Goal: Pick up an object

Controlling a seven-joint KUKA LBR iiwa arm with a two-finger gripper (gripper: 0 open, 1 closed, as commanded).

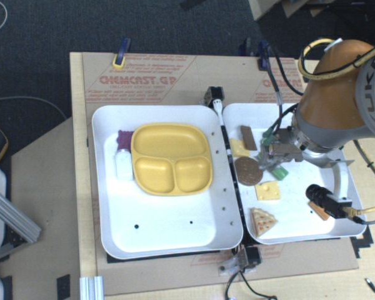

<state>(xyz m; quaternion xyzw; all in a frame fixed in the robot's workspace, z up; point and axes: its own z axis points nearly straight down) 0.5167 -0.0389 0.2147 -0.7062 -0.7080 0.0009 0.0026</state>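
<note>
Reference item: a round brown disc [249,171] lying in the right bin [300,229], close to the wall that faces the left bin [112,186]. The gripper [273,159] stands just to the right of the disc, low over the bin floor, carried by the grey arm [334,99] with its orange band. Jaws: whether they are released or clenched cannot be told from this angle, as the wrist covers them, nor whether anything sits between them. A small green piece [280,173] lies just right of the disc, at the gripper's lower edge; contact with the gripper cannot be confirmed. A yellow cheese wedge [267,191] with holes lies just below and to the right of the disc, apart from it. A pizza slice [262,220] lies further below the disc, near the bin's front rim. A dark brown bar [248,137] lies above the disc, tilted, and a pale yellow block [237,147] sits just beside the bar, between it and the disc. A small orange piece [320,212] lies well to the right of the disc and lower, partly covered. Well to the left of the disc, in the left bin, rests a yellow divided plate [172,158] with three compartments. Beyond it, further from the disc, a purple item [124,140] and a white item [123,165] lie at the plate's far edge. Both bins rest on the table [175,74].
</note>
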